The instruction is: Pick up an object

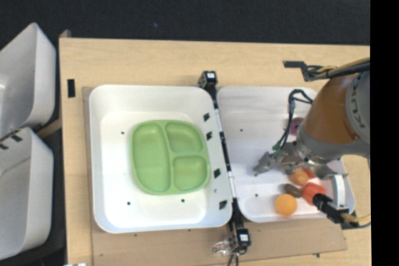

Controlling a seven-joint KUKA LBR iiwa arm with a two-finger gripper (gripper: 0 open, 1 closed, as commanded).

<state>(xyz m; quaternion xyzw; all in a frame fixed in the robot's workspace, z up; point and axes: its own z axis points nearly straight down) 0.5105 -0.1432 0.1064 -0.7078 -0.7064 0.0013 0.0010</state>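
Green divided plate [168,156] in left bin [103,134], orange ball [286,204] in right bin [249,115], jaws' state unclear

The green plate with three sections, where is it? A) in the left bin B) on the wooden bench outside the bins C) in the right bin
A: the green plate lies flat on the floor of the left bin, away from the arm.

Green divided plate [169,156] in left bin [100,152], pincer [267,162] over right bin [249,115]
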